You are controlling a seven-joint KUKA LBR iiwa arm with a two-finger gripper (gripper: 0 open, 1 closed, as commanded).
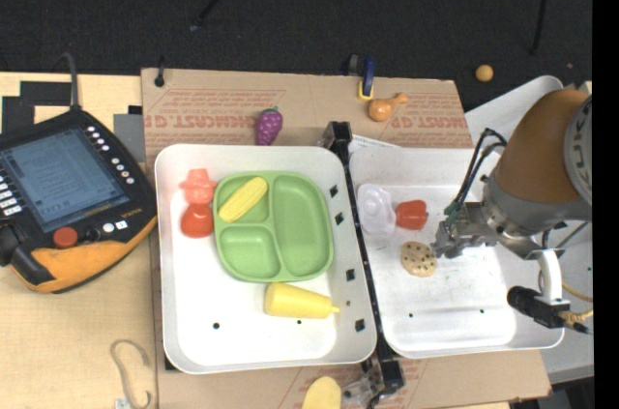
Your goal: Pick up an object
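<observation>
Cardboard is lining the bench beneath 2 white bins. Above the right bin, the gripper is being held just beside a round cookie; whether it is clenched or released cannot be told, and nothing is being seen in its grasp. The cookie is lying flat, showing no long axis, near a red piece.

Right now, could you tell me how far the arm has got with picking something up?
Done: the arm has reached into the right bin, and the gripper sits low beside the cookie, with the red piece just beyond. In hand: nothing visibly; the cookie lies on the bin floor. Left: grasping an object and lifting it.
</observation>
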